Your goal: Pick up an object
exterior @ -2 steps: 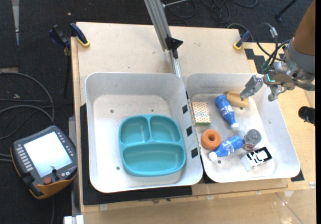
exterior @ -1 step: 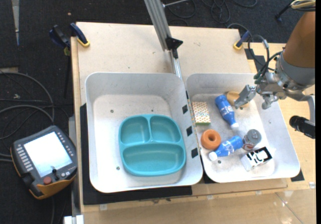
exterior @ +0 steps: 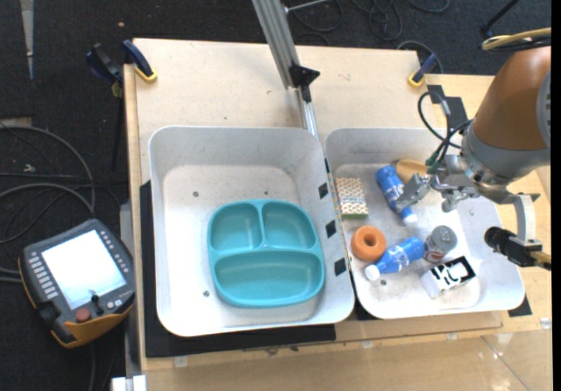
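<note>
Camera view, looking down at a slant on a pale wooden surface [exterior: 219,82] carrying two shallow white bins side by side. Left bin [exterior: 166,161]: one teal divided tray [exterior: 263,253], three compartments, lying flat near the middle. Right bin [exterior: 504,293]: a blue bottle [exterior: 392,188] toward the back, lying tilted; a checkered sponge-like block [exterior: 351,196] near the left wall; an orange ring [exterior: 369,243] just below the block; a second blue bottle with a white cap [exterior: 397,258] lying beside the ring; a small grey round item [exterior: 441,240] to the right of that bottle; a white-and-black item [exterior: 450,275] near the front right corner; a tan item [exterior: 410,167] at the back, partly hidden. Grey arm with orange band [exterior: 517,91] entering from the right, over the right bin. Gripper [exterior: 412,195] set low by the rear blue bottle, touching or just beside it; whether the fingers are wide, narrow or closed on anything cannot be told. Off the surface at lower left: a handheld control pendant [exterior: 77,280] on the floor.
</note>
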### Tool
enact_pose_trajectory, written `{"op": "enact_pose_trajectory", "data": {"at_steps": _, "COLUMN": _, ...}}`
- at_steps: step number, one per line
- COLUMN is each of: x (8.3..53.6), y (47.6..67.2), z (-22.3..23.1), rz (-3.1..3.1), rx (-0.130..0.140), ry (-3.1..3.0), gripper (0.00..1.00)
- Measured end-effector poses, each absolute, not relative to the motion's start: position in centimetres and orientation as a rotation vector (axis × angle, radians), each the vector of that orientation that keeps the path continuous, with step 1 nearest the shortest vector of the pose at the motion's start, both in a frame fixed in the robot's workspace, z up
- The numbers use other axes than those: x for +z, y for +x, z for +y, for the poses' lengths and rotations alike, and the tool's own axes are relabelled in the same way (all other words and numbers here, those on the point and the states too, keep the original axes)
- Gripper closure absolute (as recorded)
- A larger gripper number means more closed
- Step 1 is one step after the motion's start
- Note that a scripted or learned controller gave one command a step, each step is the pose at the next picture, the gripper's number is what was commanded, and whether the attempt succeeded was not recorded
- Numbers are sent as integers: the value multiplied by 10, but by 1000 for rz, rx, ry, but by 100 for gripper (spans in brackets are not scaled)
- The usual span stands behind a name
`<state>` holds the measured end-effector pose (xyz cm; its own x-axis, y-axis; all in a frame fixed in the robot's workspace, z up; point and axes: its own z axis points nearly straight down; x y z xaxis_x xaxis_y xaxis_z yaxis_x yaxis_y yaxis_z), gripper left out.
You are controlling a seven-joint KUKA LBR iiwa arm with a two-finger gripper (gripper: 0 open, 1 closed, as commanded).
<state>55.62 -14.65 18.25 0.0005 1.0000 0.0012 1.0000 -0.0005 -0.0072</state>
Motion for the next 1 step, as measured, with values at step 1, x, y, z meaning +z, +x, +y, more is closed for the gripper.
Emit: {"op": "enact_pose_trajectory", "data": {"at_steps": 1, "x": 119, "y": 554, "z": -141, "rz": -2217, "rx": 6, "ry": -2217, "gripper": 0}}
